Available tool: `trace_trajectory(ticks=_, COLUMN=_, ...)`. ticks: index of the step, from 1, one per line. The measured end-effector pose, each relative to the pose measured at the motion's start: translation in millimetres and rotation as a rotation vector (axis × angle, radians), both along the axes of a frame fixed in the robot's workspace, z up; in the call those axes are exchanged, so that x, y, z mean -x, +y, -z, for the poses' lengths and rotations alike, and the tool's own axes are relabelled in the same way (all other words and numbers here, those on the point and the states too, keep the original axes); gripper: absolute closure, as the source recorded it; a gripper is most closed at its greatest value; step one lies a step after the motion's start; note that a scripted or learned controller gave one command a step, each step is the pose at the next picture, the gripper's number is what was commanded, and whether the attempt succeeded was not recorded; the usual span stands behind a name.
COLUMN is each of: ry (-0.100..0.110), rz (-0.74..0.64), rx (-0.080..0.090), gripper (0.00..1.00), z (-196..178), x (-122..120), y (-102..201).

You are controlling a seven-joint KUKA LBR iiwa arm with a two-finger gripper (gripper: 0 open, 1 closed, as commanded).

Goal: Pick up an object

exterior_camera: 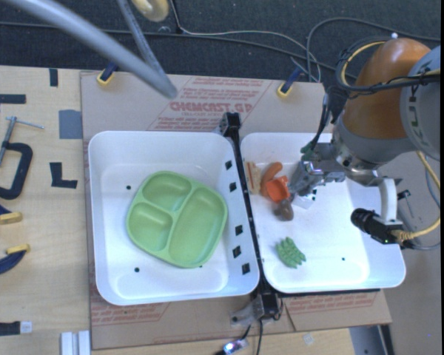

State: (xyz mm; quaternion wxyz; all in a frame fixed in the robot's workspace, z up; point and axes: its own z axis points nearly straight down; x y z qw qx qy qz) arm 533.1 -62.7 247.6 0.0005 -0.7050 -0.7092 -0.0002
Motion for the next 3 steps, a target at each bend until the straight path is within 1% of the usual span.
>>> trace_trajectory(ticks=1, ry=0.002, rz=-0.001, rx=0.000, gripper=1.00, z=11, x=-11, y=60)
trace_trajectory(ticks=2, ry=0.000, rz=-0.002, rx=-0.001, gripper=1.00, z=6, x=-26, y=117)
trace_trajectory(ticks=3, ry=0.001, rz=0.000, rx=0.001, gripper=1.00, z=21, x=-47, y=164)
